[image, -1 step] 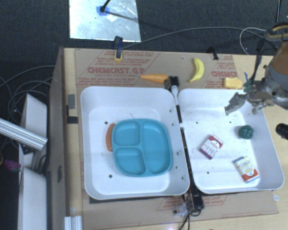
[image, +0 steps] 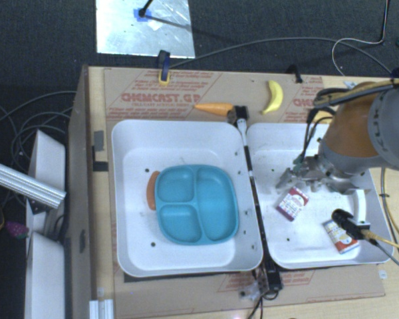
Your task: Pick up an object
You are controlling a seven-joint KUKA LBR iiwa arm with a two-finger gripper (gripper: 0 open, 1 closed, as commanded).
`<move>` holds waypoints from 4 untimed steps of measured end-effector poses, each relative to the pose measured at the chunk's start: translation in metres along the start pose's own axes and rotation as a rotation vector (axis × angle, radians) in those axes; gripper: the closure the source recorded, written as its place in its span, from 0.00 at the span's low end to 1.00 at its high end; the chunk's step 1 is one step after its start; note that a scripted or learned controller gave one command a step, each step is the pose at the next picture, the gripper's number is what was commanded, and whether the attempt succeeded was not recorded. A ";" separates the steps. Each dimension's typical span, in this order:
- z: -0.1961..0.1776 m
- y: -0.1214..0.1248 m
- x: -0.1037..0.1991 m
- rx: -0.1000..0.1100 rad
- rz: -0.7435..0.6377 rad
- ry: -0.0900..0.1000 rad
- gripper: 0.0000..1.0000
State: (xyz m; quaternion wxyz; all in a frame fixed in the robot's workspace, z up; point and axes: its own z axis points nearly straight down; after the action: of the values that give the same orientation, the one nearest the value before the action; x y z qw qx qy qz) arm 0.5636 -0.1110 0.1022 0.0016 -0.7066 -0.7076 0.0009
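A: Item one, the gripper (image: 299, 178). Condition?

B: Low in the right bin (image: 274, 244), at the end of the grey arm (image: 359, 138) with its orange band. Metal fingers point toward the bin's middle. They appear slightly spread, with nothing visible between them. I log the jaws as apart and empty.

A: Nearest object?

B: Small red-and-white packet (image: 292, 203), lying flat on the bin floor just below and beside the fingertips. Close to them, but contact cannot be confirmed. Judged the likeliest pick target, given the approach.

A: Next item out.

B: Second small packet, red and white (image: 339, 236), near the right bin's lower corner, partly under a black cable fitting (image: 349, 222). Apart from the gripper.

A: Left bin?

B: Left bin (image: 130, 244) holds a blue sectioned plate (image: 196, 203), flat and central. An orange sausage-shaped object (image: 151, 189) lies against the plate's left edge.

A: Outside the bins?

B: Toy carrot (image: 213, 109) and toy banana (image: 274, 97) on the cardboard board (image: 179, 92) behind the bins. Both are beyond the rims, so likely not in play.

A: Task status?

B: Nothing lifted. The wrist hangs low, presumably for a floor-level grasp; a flat packet may slip out as the fingers come together.
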 end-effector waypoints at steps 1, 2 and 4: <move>0.018 -0.023 0.013 -0.003 0.000 -0.001 0.00; 0.007 -0.022 0.013 -0.007 -0.001 -0.001 1.00; 0.018 -0.068 0.018 -0.004 0.001 -0.001 0.00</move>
State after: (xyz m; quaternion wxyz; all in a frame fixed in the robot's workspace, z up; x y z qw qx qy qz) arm 0.4959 -0.0929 0.0841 0.0000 -0.7068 -0.7074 -0.0003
